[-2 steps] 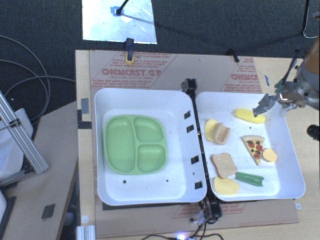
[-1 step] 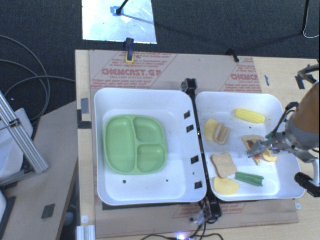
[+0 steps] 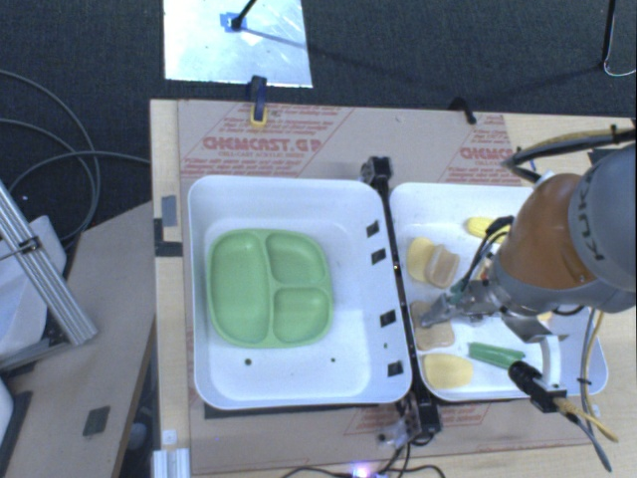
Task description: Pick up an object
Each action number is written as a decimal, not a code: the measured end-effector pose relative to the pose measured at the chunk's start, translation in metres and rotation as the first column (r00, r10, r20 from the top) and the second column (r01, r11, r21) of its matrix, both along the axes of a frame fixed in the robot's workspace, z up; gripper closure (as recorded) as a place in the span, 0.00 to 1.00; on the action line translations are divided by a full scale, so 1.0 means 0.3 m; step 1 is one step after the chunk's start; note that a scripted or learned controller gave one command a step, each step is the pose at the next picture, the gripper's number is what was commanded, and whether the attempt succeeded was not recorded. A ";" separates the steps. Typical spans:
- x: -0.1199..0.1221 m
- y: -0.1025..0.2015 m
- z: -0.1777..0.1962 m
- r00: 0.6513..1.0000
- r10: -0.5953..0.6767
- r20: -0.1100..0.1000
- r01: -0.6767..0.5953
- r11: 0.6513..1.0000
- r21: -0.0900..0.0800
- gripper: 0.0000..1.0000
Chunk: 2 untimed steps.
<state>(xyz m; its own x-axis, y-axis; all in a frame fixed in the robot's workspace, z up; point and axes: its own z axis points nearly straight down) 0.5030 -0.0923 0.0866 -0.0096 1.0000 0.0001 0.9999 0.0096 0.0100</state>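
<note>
Gripper (image 3: 430, 314) low over right bin (image 3: 418, 202).

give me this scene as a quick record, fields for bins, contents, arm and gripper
left bin: holds a green divided plate, lying flat
right bin: holds several small food-like items
right bin items: yellow piece near the far wall, tan pieces, pale yellow piece near the front, green stick
arm: reaches in from the right, over the right bin
gripper: low over the right bin's left side, by the tan pieces
held object: none visible between the fingers
</note>
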 end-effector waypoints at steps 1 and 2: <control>-0.042 -0.008 0.003 1.000 -0.010 0.004 0.010 1.000 -0.003 0.00; 0.050 0.030 0.056 1.000 -0.003 -0.006 0.003 1.000 -0.001 0.00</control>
<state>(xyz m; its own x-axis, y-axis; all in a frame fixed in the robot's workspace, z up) 0.5180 -0.0834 0.1034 -0.0061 1.0000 -0.0005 1.0000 0.0061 0.0041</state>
